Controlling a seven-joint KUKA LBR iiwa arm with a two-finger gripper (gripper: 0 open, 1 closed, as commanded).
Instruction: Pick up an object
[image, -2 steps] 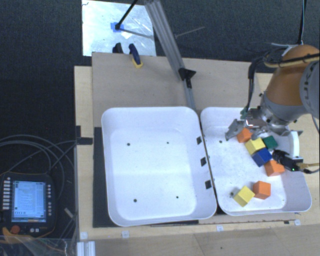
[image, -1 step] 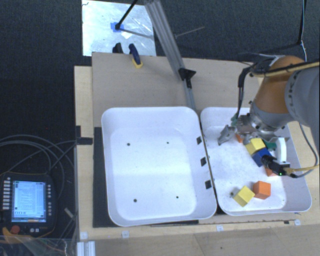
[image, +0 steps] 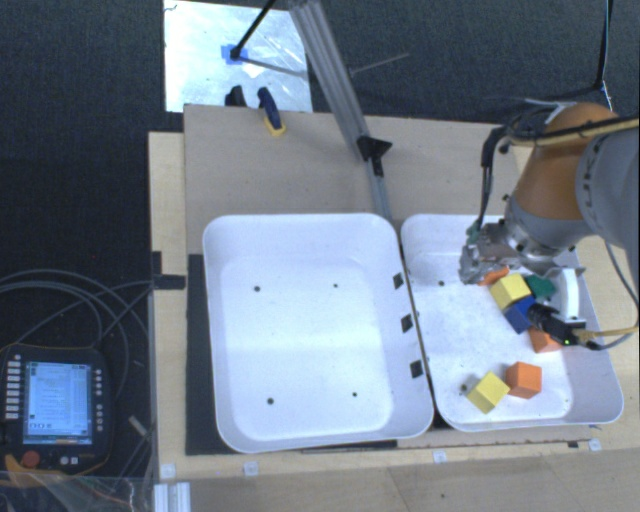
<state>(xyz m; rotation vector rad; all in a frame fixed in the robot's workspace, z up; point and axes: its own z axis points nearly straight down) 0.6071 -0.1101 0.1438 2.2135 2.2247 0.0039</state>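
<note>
Over the right bin (image: 600, 405), the gripper (image: 487, 262) hangs low at the back, its grasp state impossible to tell, with the nearest yellow block (image: 511, 289) just beside it toward the front-right, among blue (image: 518, 315) and green blocks (image: 541, 286).

worktop (image: 290, 170) tan, bears both bins | left bin (image: 225, 330) white, shallow | teach pendant (image: 55, 405) at lower left, screen lit, cables (image: 90, 300) beside | grey pole (image: 340, 90) slants above | foil sheet (image: 210, 50) at top, blue tape (image: 232, 53) on it
</note>
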